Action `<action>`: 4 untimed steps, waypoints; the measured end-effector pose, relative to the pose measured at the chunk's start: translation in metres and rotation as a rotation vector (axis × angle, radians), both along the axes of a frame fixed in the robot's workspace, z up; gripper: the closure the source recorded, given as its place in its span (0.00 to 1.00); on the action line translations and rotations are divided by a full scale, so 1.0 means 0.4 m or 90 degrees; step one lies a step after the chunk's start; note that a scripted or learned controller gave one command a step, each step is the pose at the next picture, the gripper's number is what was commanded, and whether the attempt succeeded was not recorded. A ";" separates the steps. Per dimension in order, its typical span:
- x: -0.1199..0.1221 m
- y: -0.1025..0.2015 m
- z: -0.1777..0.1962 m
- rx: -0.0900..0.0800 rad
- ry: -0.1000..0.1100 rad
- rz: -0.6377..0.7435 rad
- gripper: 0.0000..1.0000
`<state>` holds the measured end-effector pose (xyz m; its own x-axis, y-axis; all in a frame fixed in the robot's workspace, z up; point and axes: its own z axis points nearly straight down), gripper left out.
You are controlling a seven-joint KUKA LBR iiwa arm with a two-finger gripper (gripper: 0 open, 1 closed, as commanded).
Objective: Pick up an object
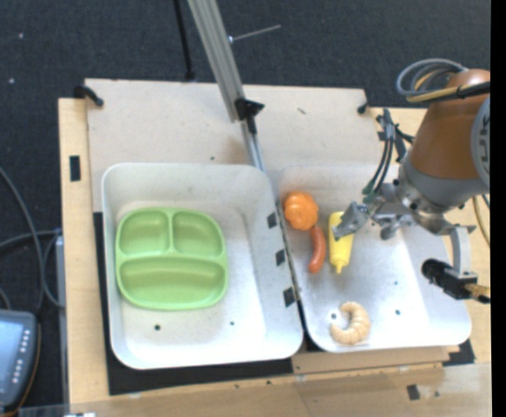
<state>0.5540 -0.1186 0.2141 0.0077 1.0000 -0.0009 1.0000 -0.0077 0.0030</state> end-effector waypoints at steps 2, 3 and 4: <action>-0.137 0.164 -0.033 0.000 0.001 0.004 0.00; -0.136 0.178 -0.033 0.000 0.000 0.006 0.00; -0.146 0.131 -0.032 0.000 0.001 0.004 0.00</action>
